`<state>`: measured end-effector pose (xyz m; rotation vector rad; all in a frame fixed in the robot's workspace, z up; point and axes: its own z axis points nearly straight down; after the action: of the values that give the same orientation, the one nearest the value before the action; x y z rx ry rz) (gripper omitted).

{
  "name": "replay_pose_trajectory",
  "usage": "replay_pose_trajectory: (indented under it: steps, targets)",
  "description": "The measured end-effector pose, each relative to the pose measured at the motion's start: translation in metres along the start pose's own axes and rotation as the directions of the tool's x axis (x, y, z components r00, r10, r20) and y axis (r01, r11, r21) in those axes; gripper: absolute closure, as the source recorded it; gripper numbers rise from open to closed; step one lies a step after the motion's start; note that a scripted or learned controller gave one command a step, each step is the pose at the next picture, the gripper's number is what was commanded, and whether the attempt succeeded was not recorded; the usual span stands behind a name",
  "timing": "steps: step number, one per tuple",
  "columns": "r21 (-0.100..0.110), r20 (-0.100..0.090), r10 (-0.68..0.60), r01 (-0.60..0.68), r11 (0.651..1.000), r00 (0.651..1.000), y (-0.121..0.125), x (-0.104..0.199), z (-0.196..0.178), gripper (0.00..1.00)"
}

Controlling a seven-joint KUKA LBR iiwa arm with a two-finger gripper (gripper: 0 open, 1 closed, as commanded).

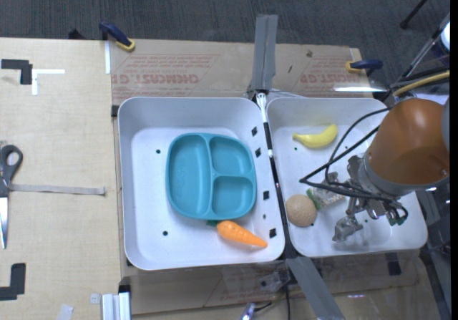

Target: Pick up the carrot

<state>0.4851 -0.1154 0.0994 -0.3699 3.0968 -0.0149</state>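
The orange carrot lies in the left bin, near its front wall, just below the front edge of a teal divided plate. My gripper hangs low over the front part of the right bin, well to the right of the carrot and across the wall between the bins. The grey arm with its orange band covers the right side of that bin. I see nothing held in the gripper.
In the right bin a yellow banana lies at the back and a tan round object at the front left, close to the gripper. A small pale item sits beside it. Scissors lie on the bench at the far left.
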Motion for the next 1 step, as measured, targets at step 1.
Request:
replay_pose_trajectory:
  steps: [1]
  targets:
    - [-0.006, -0.001, -0.117, 0.117, 0.993, 0.993, -0.0419, 0.0056, 0.0005, 0.0]
